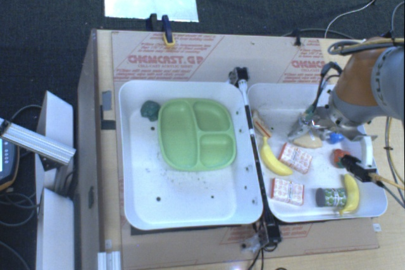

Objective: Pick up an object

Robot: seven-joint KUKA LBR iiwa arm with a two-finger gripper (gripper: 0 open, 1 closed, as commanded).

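My gripper [308,127] reaches down into the right bin [278,95] from the right, under the grey and orange arm [361,82]. Its tip sits just above a beige, rounded piece [310,143] near the bin's middle and seems to touch it. A small blue object [336,136] lies right beside it. Nearby lie a yellow banana [273,160], a red-and-white packet [295,158] and a red object [340,154].
The right bin also holds a second packet [287,191], a dark can [331,197], a small banana [351,193] and a hot-dog-like piece [261,126]. In the left bin [126,155] are a green divided plate [196,135] and a dark green lump [150,110].
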